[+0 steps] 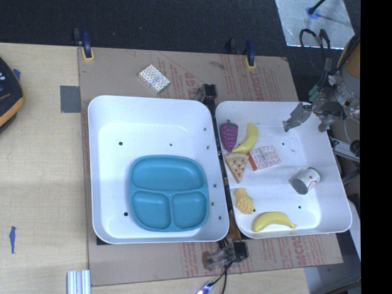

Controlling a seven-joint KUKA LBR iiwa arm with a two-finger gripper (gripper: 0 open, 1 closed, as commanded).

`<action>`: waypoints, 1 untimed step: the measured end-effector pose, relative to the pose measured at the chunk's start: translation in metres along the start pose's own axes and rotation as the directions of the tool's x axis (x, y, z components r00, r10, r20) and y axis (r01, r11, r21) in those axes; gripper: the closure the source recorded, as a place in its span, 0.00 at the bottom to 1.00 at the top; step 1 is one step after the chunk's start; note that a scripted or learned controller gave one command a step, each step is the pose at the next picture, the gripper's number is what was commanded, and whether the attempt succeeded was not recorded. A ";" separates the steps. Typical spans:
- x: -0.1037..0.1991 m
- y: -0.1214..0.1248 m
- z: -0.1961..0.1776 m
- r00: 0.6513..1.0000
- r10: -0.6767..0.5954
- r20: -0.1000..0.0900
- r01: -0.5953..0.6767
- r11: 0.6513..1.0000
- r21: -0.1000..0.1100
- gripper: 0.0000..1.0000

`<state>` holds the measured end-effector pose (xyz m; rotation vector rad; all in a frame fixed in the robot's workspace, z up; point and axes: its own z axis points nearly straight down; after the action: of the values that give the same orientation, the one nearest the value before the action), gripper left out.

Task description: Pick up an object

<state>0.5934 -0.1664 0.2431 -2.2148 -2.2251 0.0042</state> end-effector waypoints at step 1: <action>0.053 0.027 0.109 1.000 -0.001 0.000 0.001 1.000 0.003 0.00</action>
<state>0.6194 -0.1132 0.1343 -2.2121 -2.2250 0.0070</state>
